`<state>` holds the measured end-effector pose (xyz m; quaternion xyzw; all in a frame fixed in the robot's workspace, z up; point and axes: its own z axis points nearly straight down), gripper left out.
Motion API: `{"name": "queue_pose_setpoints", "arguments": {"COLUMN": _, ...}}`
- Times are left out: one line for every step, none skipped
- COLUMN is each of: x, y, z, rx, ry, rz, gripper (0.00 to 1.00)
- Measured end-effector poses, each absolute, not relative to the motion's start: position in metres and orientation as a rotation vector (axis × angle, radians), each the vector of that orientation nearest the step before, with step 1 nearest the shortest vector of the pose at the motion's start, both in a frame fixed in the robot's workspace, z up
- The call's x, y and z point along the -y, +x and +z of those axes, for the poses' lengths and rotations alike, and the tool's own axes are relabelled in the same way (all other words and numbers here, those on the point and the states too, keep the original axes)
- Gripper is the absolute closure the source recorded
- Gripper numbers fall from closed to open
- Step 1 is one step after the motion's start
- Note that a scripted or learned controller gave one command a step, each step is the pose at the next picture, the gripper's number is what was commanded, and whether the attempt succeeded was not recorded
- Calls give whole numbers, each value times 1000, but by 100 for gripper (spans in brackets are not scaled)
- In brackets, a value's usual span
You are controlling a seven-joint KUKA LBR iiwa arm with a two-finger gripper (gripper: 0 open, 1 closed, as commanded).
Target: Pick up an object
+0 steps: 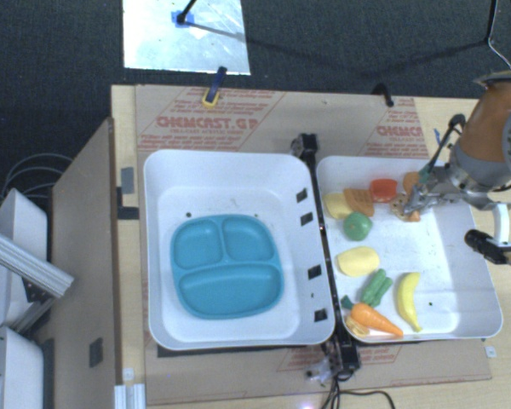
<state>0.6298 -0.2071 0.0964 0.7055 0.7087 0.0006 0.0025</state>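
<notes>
The right bin (468, 254) holds several toy foods. Among them are a red-orange tomato (383, 189), an orange wedge (358, 200), a pale yellow piece (335, 205), a green ball (356, 225) and a yellow lump (358, 261). Nearer the front lie a green pod (375, 286), a banana (407, 300) and a carrot (375, 319). My gripper (413, 204) is low in the bin's far part, just right of the tomato. Its tip sits at a small orange-tan piece (408, 215).
The left bin (166, 186) holds a blue divided plate (228, 265). A black divider with clips (317, 245) runs between the bins. The arm's grey body and orange band (494, 135) hang over the right bin's far right corner. A black part (490, 245) juts out near the right wall.
</notes>
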Motion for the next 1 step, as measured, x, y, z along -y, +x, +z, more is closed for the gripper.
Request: {"name": "queue_pose_setpoints", "arguments": {"x": 178, "y": 620, "z": 179, "rx": -2223, "ry": 2210, "rz": 9, "gripper": 100}}
